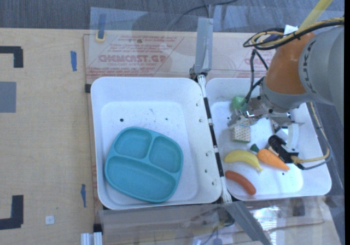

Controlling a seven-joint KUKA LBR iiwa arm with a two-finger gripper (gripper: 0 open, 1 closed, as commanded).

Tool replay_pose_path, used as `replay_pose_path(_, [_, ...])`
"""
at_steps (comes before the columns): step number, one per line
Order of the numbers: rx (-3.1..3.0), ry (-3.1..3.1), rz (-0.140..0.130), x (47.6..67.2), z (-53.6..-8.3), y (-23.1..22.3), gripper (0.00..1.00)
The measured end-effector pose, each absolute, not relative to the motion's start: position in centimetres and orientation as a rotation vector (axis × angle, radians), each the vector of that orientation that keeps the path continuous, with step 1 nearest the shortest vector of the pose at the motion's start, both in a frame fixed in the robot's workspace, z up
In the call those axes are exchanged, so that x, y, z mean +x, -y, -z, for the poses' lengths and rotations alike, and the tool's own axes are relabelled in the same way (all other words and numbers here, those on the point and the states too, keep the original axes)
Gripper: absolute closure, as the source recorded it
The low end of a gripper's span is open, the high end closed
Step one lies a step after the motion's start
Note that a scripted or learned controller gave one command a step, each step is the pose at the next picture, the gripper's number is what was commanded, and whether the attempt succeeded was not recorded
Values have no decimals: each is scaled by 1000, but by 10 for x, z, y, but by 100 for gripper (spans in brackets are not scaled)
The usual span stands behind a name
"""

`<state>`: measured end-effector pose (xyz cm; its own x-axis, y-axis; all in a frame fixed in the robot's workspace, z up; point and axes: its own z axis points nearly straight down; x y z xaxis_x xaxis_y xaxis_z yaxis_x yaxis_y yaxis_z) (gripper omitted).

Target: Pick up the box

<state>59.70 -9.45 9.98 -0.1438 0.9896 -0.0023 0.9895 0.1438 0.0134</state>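
Looking down on the bench, you see the grey arm (pixel 322 63) with its orange band reaching in from the right edge of the frame over the right-hand bin (pixel 311 184). The gripper (pixel 244 119) hangs at the upper left of that bin, right above the box (pixel 240 132). The box is a small pale cube, cream with fine speckles, tilted so one corner points toward the bottom of the frame. Whether the fingers are spread or closed you cannot tell, as the wrist hides them. Just above the box sits a green object (pixel 238 101). Lower in the same bin lie a yellow banana (pixel 243 159), an orange carrot (pixel 272 159) and a red sausage (pixel 240 181). The left-hand bin (pixel 142 96) holds a teal divided plate (pixel 143 163).
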Motion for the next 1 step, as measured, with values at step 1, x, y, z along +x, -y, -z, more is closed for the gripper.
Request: replay_pose_path(1, [2044, -2385, -1, 600, -185, 15, 100])
